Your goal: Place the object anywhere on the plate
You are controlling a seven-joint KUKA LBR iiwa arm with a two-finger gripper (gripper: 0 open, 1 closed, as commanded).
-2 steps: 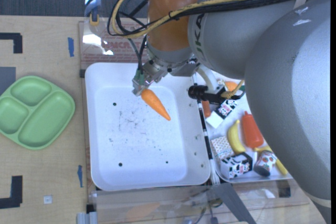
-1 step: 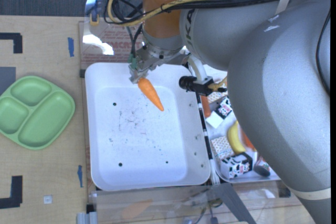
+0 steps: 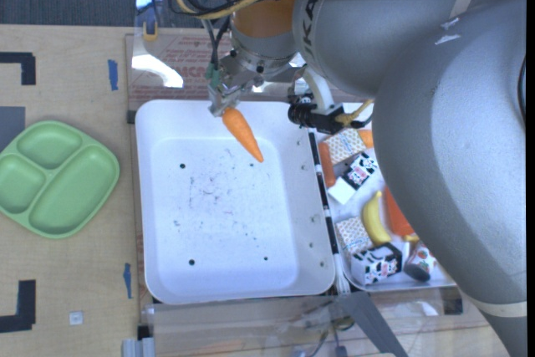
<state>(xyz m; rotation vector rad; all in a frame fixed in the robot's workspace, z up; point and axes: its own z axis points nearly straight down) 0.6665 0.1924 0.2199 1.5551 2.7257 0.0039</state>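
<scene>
Pale wooden bench boards [image 3: 67,63] are running across the frame, carrying two shallow white bins side by side. At the far left, a green plate [image 3: 57,177] with three compartments is lying on the wood, well apart from the bins. The left bin [image 3: 226,263] is showing a scuffed white floor. Over its upper edge, the gripper [image 3: 224,100] is hanging from the grey arm [image 3: 435,96], its fingers clamped on the top end of an orange carrot [image 3: 243,132], which is slanting down to the right above the bin floor. The arm's bulk is covering much of the right bin [image 3: 378,280], where a banana [image 3: 374,220], small black-and-white cartons [image 3: 359,171] and patterned packets [image 3: 344,148] are crowding together.
</scene>
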